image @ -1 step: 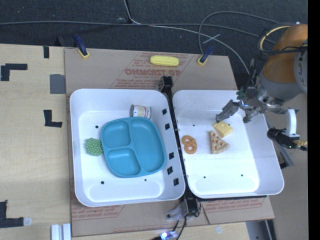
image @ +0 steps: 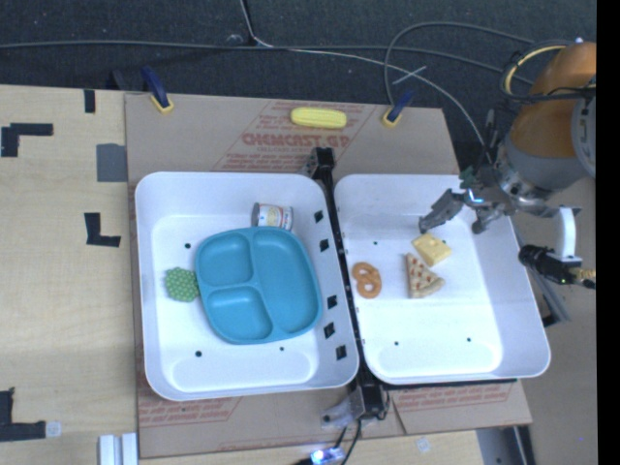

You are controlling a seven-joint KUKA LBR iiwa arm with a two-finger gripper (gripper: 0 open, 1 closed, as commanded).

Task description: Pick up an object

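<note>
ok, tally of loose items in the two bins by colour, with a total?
Blue: 1, divided plate
Green: 1, round toy
Silver: 1, can
Yellow: 1, cheese wedge
Tan/brown: 2, pretzel, pizza slice
Total: 6

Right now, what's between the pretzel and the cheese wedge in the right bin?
In the camera view, the pizza slice lies between the pretzel and the cheese wedge, just below the wedge.

Arm (image: pixel 547 134) reaching in from right; hand (image: pixel 457 213) low, fingers spread, holding nothing.
</note>
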